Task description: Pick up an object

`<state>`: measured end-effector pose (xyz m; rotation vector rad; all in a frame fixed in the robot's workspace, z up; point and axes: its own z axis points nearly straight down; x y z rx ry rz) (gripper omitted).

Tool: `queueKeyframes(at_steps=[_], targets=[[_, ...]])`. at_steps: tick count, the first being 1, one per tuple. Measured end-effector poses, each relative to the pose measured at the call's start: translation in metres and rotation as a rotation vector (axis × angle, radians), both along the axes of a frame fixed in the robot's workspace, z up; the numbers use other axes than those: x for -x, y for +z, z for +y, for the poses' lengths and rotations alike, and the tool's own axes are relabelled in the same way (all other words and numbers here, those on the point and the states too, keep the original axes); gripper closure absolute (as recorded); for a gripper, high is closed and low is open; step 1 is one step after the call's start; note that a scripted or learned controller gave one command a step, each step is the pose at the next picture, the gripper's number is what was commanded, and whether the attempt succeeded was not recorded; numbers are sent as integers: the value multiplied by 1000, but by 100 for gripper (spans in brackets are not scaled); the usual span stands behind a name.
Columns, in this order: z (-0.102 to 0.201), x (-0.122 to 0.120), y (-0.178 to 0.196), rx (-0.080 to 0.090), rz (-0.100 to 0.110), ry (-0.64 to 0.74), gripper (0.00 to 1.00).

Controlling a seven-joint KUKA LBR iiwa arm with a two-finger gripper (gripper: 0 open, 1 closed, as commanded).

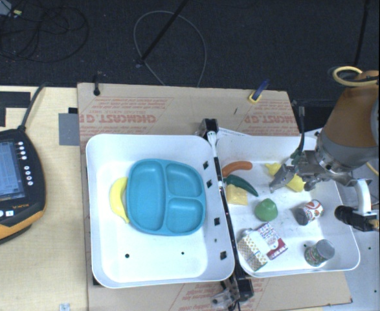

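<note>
The right bin [345, 264] holds several small things: an orange sausage [236, 167], a dark green pepper [243, 185], a yellow block [236, 197], a green ball [265, 209], a red-and-white can [309, 211], a second can [318, 253] and a printed packet [262, 246]. My gripper [293, 179] hangs low over the bin's far middle, fingers spread. A yellow piece [297, 184] lies between the fingertips, resting on the bin floor. Another yellow piece [273, 168] lies just to the left of it.
The left bin [105, 251] carries a blue divided plate [166, 196] with a yellow banana [117, 199] tucked at its left side. A teach pendant [5, 180] lies on the bench at far left. Both bins rest on cardboard [177, 109].
</note>
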<state>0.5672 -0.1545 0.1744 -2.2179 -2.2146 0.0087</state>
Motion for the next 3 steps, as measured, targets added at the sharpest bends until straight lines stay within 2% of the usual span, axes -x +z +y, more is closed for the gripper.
queueKeyframes(at_steps=[1,2,3], targets=[[34,27,-91,-1,-5,-2,0],[31,26,-76,-2,-6,-7,100],[92,18,21,-1,-15,8,100]])
